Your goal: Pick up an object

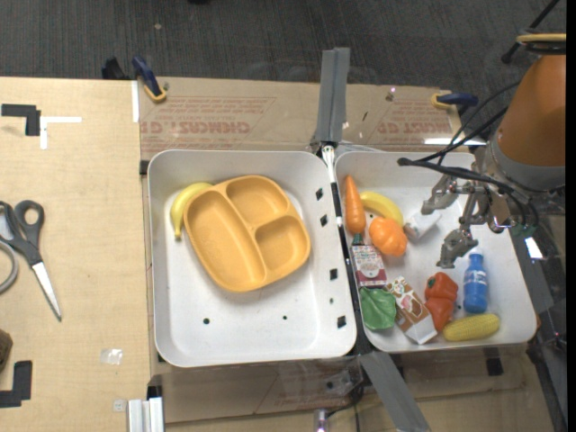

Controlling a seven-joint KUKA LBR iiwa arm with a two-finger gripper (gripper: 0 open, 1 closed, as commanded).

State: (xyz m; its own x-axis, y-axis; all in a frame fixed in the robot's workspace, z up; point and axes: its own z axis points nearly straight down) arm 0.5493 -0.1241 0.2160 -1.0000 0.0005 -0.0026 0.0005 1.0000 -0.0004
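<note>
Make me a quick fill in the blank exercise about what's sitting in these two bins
1. The divided yellow plate lies in the ____ bin as the camera sees it.
2. The carrot lies against the right bin's ____ wall.
3. The blue bottle stands just above the yellow ____ in the camera view.
4. The tool hangs over the ____ bin.

Missing words: left; left; corn; right

Around the blue bottle [474,282] little room is left: the red pepper [440,297] is crowded just to its left, the corn cob [471,327] lies just below, the gripper [457,226] hangs just above, while bare bin floor [416,183] is found farther up-left.
</note>
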